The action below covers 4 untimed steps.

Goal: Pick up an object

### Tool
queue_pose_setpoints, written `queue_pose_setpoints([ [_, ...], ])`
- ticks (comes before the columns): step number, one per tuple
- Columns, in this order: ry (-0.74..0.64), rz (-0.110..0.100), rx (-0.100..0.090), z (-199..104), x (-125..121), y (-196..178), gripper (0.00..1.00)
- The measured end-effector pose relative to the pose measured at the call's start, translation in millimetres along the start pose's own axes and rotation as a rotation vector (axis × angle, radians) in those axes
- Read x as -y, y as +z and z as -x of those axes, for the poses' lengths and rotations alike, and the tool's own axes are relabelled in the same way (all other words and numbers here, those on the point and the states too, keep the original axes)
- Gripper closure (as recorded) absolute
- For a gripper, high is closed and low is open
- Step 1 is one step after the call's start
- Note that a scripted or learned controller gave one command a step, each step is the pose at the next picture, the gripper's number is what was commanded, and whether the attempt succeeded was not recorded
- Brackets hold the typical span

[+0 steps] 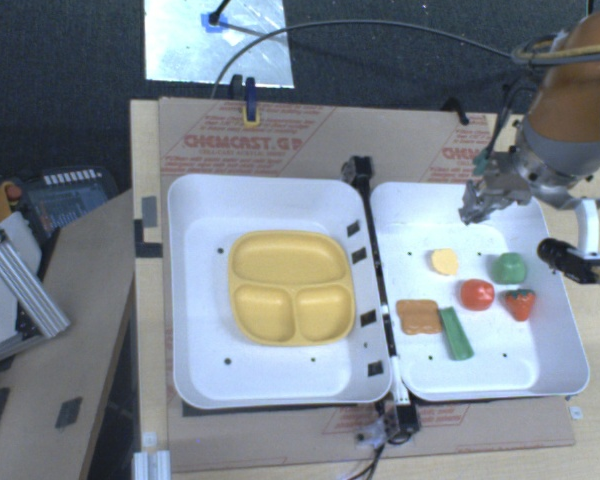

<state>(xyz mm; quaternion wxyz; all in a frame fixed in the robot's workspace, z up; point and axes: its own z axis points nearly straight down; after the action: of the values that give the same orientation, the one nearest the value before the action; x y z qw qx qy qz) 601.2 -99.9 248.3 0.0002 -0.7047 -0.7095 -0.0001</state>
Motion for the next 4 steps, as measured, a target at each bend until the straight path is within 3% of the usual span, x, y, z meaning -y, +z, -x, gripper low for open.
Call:
queue_pose_setpoints([
  [3,-0.002,-0.001,-0.001,-152,39,26,1.0],
  [4,-0.003,-0.002,-0.002,-196,66,29,1.0],
])
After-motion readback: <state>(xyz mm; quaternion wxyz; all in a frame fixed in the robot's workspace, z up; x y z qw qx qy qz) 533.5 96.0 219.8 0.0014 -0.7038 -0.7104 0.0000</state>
